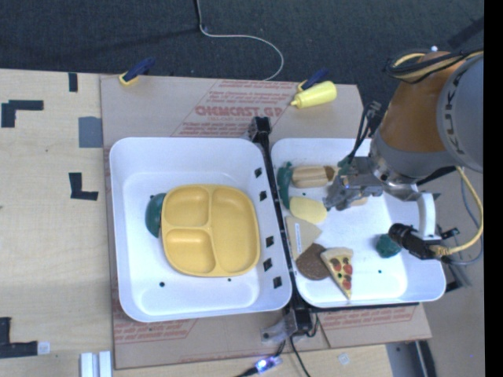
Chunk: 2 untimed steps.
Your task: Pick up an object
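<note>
A robotics lab: white bins (126, 210) on clamped cardboard (228, 108), black tape markers (23, 112), loose cables (244, 42).

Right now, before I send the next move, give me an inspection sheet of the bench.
Surface: two white bins side by side, left bin, right bin, on cardboard.
Job's things: right bin holds a pizza slice, brown disc, pale yellow piece, tan roll, teal piece.
Clutter: yellow divided plate in left bin, over a dark green thing.
Claw: claw low over the right bin, near the pale yellow piece; grip state unclear.
Cables: white cable behind the bins.
Surroundings: yellow clamp at cardboard edge.
</note>
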Each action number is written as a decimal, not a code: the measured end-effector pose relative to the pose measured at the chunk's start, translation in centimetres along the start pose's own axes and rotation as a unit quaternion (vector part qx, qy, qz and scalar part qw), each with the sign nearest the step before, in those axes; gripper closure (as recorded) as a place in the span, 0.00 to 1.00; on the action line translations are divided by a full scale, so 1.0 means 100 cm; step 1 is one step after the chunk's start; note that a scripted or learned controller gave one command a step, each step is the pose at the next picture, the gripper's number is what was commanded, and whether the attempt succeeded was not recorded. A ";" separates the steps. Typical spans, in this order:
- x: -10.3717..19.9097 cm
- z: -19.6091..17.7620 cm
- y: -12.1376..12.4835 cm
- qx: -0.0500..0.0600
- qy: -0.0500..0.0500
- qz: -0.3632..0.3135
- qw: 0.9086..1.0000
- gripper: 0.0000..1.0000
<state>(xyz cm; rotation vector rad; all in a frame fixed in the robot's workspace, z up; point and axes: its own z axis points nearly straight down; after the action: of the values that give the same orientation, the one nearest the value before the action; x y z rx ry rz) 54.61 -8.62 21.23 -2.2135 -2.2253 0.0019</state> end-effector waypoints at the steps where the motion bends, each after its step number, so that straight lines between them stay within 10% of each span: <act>1: 0.056 0.003 -0.004 0.000 0.000 -0.001 1.000 1.00; 2: 0.078 -0.019 -0.009 -0.001 0.000 0.001 1.000 1.00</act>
<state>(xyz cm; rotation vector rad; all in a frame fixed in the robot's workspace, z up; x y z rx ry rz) 53.67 -0.86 23.14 -2.2175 -2.2236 0.0010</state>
